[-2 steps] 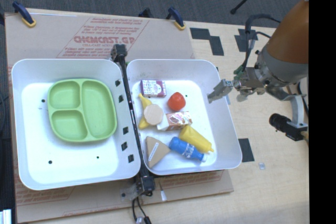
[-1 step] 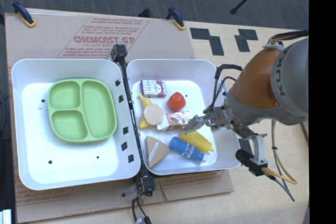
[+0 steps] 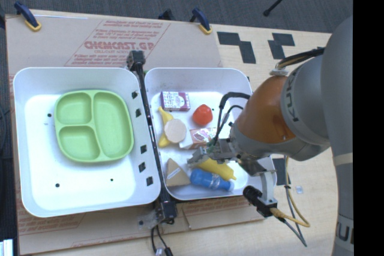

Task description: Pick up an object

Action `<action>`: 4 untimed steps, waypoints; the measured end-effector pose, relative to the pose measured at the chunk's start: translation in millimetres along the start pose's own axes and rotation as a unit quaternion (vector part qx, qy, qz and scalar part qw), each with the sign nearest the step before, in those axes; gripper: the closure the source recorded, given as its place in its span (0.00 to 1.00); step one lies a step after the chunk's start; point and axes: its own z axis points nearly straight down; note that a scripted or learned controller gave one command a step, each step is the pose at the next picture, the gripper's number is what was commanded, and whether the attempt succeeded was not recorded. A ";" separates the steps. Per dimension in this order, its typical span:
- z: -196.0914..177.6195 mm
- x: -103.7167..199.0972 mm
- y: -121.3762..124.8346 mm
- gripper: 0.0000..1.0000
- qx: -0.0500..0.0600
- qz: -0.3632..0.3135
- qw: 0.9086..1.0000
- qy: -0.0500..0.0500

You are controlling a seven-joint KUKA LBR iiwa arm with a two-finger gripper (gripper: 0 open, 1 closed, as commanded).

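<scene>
The gripper (image 3: 207, 154) is down low in the right bin (image 3: 240, 78), near that bin's front right part, right among the clutter. We can't tell how it is set or whether it has hold of anything; the metal parts blur into the toys beneath.

Crowding it closely: a yellow piece (image 3: 219, 168) lies just under it, touching a blue bottle-shaped toy (image 3: 210, 180) that rests along the bin's front edge. Beside that, toward the front left corner, we see a tan wedge (image 3: 174, 173), flat-sided and triangular. Further back sits a round cream disc (image 3: 176, 130) lying over a yellow banana (image 3: 164, 124) that runs along the left wall. A red rounded toy (image 3: 203, 114), smooth and glossy, sits mid-bin, and a small maroon carton (image 3: 176, 101) lies flat near the back left corner. A pale boxy item (image 3: 200, 137) is wedged just beside the gripper; we can't make out what it is.

That's seven loose pieces we count, one of each, all in the right bin.

The arm's orange band (image 3: 268, 114) bulges over the bin's right edge, hiding that side.

In the left bin (image 3: 24, 147) lies one light green plate (image 3: 94, 125), matte plastic with rounded corners and three compartments, toward the back. Cardboard (image 3: 180, 39) lies beneath both bins, with three blue clamps along its back edge.
</scene>
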 end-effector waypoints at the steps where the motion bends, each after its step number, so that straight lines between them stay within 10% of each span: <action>1: -12.1 -0.3 3.0 1.00 -0.003 -0.003 1.000 -0.001; 2: -139.7 34.2 85.4 1.00 -0.003 0.001 1.000 -0.001; 4: -159.6 34.6 86.4 1.00 -0.003 -0.006 1.000 -0.002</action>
